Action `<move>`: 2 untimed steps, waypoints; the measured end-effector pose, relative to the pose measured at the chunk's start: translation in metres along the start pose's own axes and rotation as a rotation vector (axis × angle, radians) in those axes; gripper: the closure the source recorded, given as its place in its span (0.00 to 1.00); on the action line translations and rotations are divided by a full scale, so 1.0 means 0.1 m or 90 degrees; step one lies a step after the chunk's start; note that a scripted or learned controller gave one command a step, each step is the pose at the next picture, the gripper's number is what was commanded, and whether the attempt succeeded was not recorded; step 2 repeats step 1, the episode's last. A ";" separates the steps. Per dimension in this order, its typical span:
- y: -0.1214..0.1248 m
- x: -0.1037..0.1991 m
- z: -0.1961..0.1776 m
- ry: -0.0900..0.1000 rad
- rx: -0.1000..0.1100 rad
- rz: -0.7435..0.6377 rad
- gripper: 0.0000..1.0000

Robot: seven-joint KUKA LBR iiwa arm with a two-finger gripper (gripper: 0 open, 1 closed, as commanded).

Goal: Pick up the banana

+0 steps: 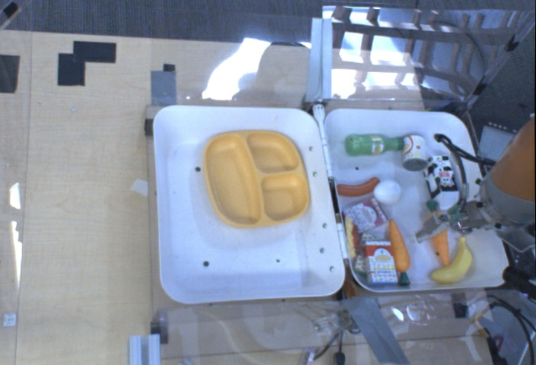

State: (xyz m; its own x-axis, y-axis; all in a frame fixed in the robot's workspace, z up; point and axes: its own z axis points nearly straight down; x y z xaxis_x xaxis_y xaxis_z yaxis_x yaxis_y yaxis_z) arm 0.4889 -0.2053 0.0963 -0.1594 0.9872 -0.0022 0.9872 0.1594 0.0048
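The claw [437, 227] hangs low over the right bin [469, 127], near that bin's right wall, at the end of a grey arm [512, 187] with an orange band that reaches in from the right. Its two metal fingers point left and look spread a little, with nothing between them.

Just near and right of the claw lies the banana [453, 265], in the near right corner of the bin. It is yellow and curved, its tip pointing away. One small carrot [441, 246] lies just beside its left side, perhaps touching.

By the look of it, the banana would be light and fairly firm, with smooth skin that could slip. It is likely a toy, though that is not certain. The thick middle of the curve seems the best place to grip, fingers across its width.

The right bin also holds one green bottle [377, 144] at the far side, one white ball [387, 192], one red sausage [358, 186], a second, longer carrot [398, 245], one juice carton [381, 262], one snack packet [365, 216] and one black-and-white toy [440, 173].

The left bin [180, 271] holds one yellow divided plate [255, 177] with three sections.
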 end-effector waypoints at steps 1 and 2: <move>0.23 -0.04 -0.83 0.000 0.001 0.067 0.00; 0.23 -0.04 -0.83 0.000 0.001 0.067 0.00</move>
